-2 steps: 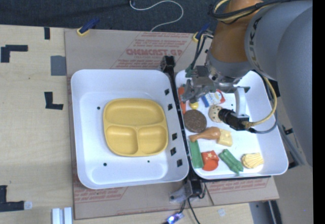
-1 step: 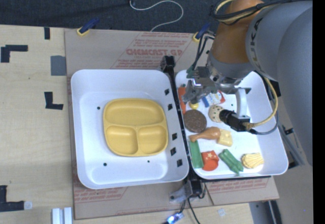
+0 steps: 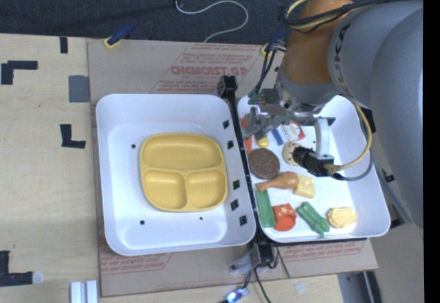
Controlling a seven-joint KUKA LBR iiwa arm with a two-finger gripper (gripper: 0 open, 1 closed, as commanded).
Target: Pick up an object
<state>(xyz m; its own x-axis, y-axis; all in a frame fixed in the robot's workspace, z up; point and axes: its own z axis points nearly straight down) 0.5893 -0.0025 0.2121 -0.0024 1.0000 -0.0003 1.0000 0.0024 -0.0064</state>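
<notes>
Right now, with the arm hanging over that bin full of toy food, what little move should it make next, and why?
Probably a short, straight descent. The gripper sits at the upper end of the right bin, above the small pieces beside the brown round patty. Nothing can be seen held, so lowering onto one piece there seems the sensible step.

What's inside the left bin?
The left bin holds one yellow divided tray, lying flat near its middle with three compartments, nothing visible in them. The bin floor under the tray is covered, so anything beneath it can't be seen.

yellow tray (image 3: 183, 171) in left bin (image 3: 110, 123) | claw (image 3: 256, 118) over right bin (image 3: 375, 216)
</notes>
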